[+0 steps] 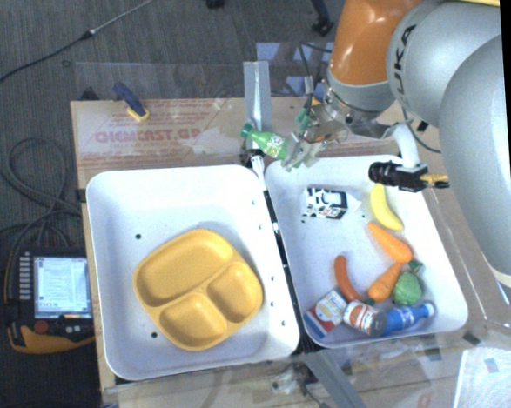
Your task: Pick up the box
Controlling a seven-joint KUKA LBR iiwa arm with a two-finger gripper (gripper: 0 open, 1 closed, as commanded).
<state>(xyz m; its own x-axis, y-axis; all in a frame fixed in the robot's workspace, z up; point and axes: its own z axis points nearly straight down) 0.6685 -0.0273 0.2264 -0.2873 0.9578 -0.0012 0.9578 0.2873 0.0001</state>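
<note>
A glossy yellow three-compartment tray is lying in the left bin, while the flat black-and-white printed box is resting in the right bin, near its far wall. Just beyond that wall, the gripper is hanging from the bent, orange-banded arm; I cannot tell its jaws' state.

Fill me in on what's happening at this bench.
A grey and orange arm reaches in over the right bin. Its gripper hangs above that bin's back edge, beside a green bottle. The black and white box it should pick up lies untouched in the bin just below. A yellow tray sits in the left bin.
</note>
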